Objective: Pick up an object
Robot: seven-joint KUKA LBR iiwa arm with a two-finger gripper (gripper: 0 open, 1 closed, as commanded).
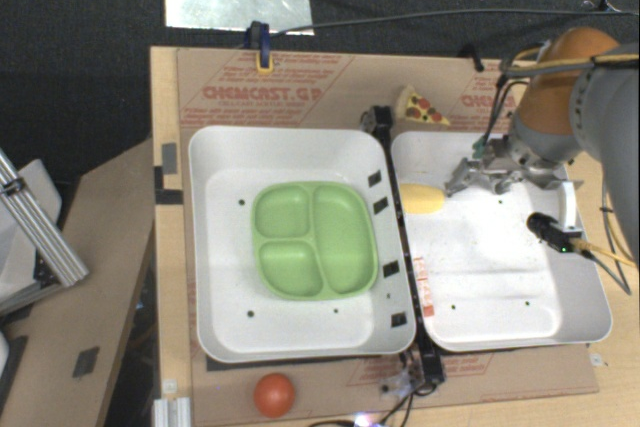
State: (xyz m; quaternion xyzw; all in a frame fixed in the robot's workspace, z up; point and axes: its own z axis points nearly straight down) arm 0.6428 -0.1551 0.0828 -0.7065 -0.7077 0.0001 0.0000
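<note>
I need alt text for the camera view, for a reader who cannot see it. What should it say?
A grey robot arm reaches from the right over the right white bin, its gripper close beside a yellow object at the bin's left edge. The left bin holds a green divided plate; a pizza-slice toy and a red ball lie outside.

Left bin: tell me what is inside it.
The left bin holds one green divided plate, lying flat near the middle, nothing in its three compartments. The bin floor beneath the plate is covered.
</note>
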